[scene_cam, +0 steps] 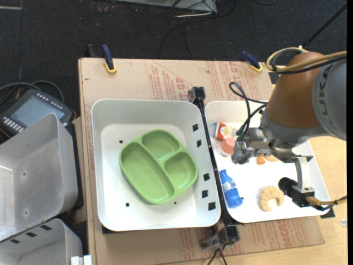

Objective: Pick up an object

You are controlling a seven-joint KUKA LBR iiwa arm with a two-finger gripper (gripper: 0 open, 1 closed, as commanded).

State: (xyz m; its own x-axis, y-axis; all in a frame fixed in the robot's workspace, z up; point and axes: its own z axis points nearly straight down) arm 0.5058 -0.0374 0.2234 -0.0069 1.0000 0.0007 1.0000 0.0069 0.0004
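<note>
Overhead slanted view of a counter w/ two shallow white bins side by side. The left bin holds a green divided plate, three compartments, lying flat near the middle. The right bin holds small items: a blue bottle lying near the divider, a tan croissant-shaped toy toward the front, a red-and-white carton at the back, a pinkish piece just beside it, and a bit of orange partly hidden under the arm.

The grey-and-orange arm reaches in from the right, its claw low over the right bin, near the pinkish piece and carton. Cannot tell if the claw is apart or together; wrist blocks it. Nothing visibly gripped.

Risks, as judgement: items at the back sit close together, so a descent there could nudge a neighbour or catch two at once. A small rounded piece may squirt out sideways. The bottle, close to the bin wall, leaves little room for a grip.
</note>
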